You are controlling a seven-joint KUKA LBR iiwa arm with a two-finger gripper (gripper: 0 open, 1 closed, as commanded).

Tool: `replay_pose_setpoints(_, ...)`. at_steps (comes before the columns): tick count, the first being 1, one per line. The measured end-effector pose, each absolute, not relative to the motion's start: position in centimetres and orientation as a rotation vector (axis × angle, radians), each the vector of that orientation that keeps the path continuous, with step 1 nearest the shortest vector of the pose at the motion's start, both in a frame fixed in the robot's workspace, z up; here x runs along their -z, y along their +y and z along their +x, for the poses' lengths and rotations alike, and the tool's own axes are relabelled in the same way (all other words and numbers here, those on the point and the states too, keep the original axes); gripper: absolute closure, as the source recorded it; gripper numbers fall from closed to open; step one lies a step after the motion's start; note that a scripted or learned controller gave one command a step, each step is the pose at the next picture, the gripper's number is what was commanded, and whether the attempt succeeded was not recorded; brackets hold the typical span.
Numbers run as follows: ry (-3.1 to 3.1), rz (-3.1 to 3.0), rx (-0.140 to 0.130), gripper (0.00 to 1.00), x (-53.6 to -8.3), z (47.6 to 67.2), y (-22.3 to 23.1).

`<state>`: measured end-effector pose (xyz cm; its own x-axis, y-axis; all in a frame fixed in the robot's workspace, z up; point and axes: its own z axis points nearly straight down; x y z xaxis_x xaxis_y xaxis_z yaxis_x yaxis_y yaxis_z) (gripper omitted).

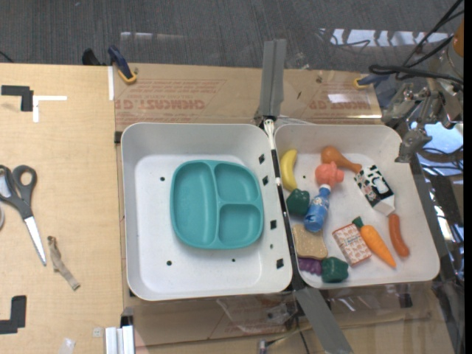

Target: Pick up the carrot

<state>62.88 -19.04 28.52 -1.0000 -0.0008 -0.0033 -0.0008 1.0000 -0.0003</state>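
One carrot (377, 245) is seen lying in the right bin (422, 271), just beside a sausage (398, 235); the gripper's (410, 140) opening cannot be told.

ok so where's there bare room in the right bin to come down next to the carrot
The carrot is hemmed in: the red carton lies close on its left, the sausage on its right. Bare floor lies between the blue bottle and the milk carton, and along the bin's back wall.
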Motion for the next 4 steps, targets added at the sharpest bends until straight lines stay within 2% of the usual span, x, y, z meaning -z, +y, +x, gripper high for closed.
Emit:
replay_pose_setpoints(1,3.122,-0.315,0.001,0.00,-10.5,58.0,-17.6)
replay_pose_setpoints(2,3.090,-0.556,0.000,0.00,-9.2,50.1,-19.3)
replay_pose_setpoints(3,3.085,-0.582,0.000,0.00,-9.2,49.0,-20.3)
replay_pose_setpoints(4,3.046,-0.752,0.002,0.00,-9.3,48.8,-20.8)
